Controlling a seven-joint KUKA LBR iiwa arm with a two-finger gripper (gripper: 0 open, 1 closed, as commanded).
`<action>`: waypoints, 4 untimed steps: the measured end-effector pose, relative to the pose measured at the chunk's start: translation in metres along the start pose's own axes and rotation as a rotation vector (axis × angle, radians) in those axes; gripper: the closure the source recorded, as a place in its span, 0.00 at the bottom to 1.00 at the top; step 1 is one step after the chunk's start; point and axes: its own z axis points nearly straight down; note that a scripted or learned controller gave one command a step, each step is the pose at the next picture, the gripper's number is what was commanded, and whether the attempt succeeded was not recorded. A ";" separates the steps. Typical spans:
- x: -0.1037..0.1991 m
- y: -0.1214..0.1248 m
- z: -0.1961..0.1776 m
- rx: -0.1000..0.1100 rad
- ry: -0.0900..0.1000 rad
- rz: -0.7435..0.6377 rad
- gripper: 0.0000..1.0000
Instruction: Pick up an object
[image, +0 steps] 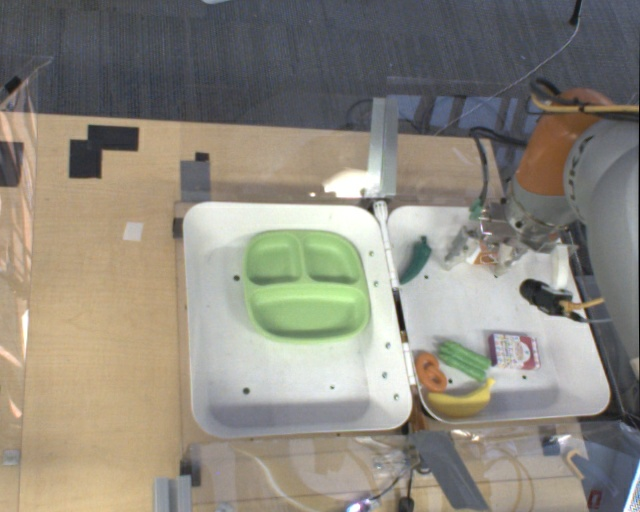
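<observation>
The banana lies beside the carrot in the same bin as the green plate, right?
No. The camera view shows the banana beside the carrot in the right-hand bin; the green plate lies alone in the left-hand bin.

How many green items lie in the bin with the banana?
2: dark green piece by the divider, light green piece beside the banana. The arm may hide others.

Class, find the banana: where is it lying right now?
In the camera view, the banana lies in the front left corner of the right bin, beside the orange piece and the green piece.
</observation>
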 end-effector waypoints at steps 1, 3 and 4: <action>0.002 -0.001 0.000 -0.003 -0.006 -0.003 0.00; 0.010 -0.036 -0.027 -0.055 -0.003 0.352 1.00; 0.010 -0.036 -0.027 -0.055 -0.003 0.352 0.00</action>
